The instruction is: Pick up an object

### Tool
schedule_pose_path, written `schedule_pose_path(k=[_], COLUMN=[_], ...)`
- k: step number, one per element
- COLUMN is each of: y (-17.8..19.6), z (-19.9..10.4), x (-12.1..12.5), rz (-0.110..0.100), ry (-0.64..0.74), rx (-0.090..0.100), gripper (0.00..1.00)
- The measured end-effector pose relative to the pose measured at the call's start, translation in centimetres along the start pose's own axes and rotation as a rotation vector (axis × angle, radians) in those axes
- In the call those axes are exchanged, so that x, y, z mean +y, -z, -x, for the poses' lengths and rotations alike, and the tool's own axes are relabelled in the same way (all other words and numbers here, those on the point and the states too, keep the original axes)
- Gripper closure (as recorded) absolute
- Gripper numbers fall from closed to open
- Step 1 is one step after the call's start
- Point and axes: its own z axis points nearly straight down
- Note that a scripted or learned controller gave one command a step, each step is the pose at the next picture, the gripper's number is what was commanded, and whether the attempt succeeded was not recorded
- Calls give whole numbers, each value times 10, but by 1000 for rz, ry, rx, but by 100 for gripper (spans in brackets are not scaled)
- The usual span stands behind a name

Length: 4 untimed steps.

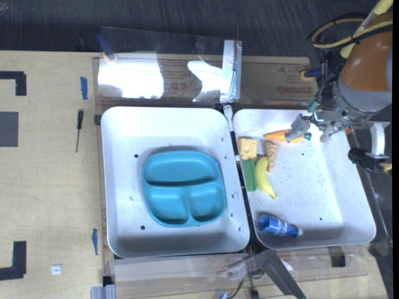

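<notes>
Gripper [310, 124] was observed at the right bin's [349, 226] far edge, beside an orange carrot [276, 135]; its closure could not be determined. Open floor was noted toward the right wall.

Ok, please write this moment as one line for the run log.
arm: over right bin far edge | gripper: beside carrot, grasp unclear | banana, blue bottle: lying in right bin | left bin: blue divided tray

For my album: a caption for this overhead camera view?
Gripper hovers by a toy carrot in the right bin; blue tray fills the left.
</notes>
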Motion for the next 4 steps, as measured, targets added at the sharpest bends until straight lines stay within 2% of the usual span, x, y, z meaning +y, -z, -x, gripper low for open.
schedule_pose_path(k=[1,2,3,4], y=[-85,-109,-109,-108], z=[-7,37,-11,-12], x=[60,58,34,-1], rz=[32,7,2,5], ry=[-42,-37,-201,199], rx=[-8,-3,1,-1], gripper=[0,0,0,0])
